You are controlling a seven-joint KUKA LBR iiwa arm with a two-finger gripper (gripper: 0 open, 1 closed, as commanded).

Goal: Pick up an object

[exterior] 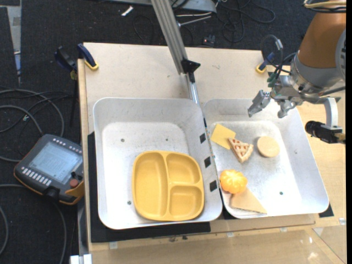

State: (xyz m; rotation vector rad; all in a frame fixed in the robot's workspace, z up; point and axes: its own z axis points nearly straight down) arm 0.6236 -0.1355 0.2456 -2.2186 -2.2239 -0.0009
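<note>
Toy food pieces lie together in the right shallow white plastic bin, which serves as the landmark for what follows. At that bin's middle sits a wedge-shaped toy pie slice with a red lattice top; touching it on the left is a flat yellow cheese-like square, and just to its right a round tan disc like a biscuit. Toward the bin's near left corner rests a round orange toy fruit, with a flat tan triangular wedge touching it on the near side.

Over the bin's far edge hangs the grey two-finger end effector, its fingers spread apart with nothing between them, above the bin floor and apart from every piece. Behind it the arm's orange band rises at the bin's far right corner.

Left of this bin, edge to edge, the second white bin carries a yellow three-compartment plastic tray. Both stand on the pale wooden table.
</note>
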